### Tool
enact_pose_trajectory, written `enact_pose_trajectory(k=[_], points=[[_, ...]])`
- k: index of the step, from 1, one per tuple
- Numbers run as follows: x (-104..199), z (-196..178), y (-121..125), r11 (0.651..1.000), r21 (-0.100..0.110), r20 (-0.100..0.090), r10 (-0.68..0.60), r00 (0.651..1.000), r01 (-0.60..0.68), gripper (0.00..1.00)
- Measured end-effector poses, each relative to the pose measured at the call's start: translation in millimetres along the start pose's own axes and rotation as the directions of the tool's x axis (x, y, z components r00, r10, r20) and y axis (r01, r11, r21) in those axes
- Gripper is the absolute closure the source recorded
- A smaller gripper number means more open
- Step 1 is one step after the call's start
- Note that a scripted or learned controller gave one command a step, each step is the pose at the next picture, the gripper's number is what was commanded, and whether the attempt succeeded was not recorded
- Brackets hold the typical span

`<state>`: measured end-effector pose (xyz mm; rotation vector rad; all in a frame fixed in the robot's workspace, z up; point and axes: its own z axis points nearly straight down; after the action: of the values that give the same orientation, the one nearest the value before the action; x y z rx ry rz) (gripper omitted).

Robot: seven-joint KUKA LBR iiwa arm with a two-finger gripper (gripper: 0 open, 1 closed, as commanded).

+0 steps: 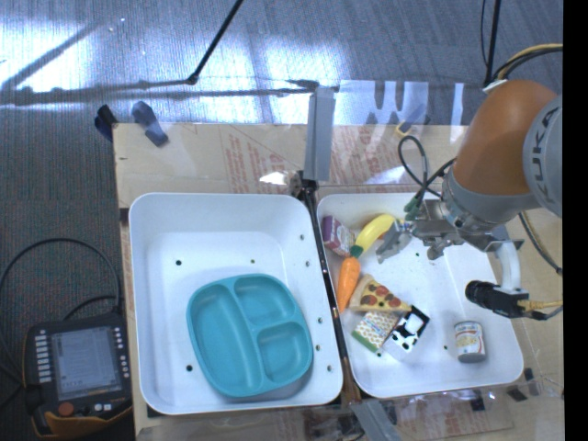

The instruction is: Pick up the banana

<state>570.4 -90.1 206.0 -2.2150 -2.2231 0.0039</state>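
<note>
Banana [374,231]: I see it in the right bin [501,356], upper left part, lying at a slant with its lower end toward the carrot and its upper end toward the gripper
Gripper [397,239]: I see it just beside the banana's upper end, low over the bin; I cannot tell whether it stands apart or together, as the wrist hides most of it, and I see nothing held in it
Arm [501,154]: it reaches in from the right, its orange band above the wrist, cables trailing near the bin's far wall
Neighbours: a small packet [337,237] touches or nearly touches the banana on its left; the carrot [347,283] lies just below; the pizza slice [378,296] sits near that
Step in hand: I judge this as the approach, not yet a grasp
How I'd do it well: centre over the banana's middle, not its tip; turn the wrist so the close runs across the narrow width; descend straight
Risk: I expect a skewed close to nudge the fruit into the packet or bin wall, or catch the carrot
Left bin [156,246]: holds a teal plate [248,336], well apart, no concern
</note>
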Motion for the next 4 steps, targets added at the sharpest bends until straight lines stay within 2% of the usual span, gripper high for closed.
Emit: enact_pose_trajectory(k=[1,2,3,4], points=[[-18,59,57,1.000,-0.001,-0.001,0.028,1.000,-0.028,0.00],[-14,119,74,1.000,-0.001,0.000,-0.017,1.000,0.017,0.00],[-14,110,75,1.000,-0.001,-0.002,-0.016,1.000,0.016,1.00],[86,8,74,0.995,-0.003,0.000,0.096,0.995,-0.096,1.00]])
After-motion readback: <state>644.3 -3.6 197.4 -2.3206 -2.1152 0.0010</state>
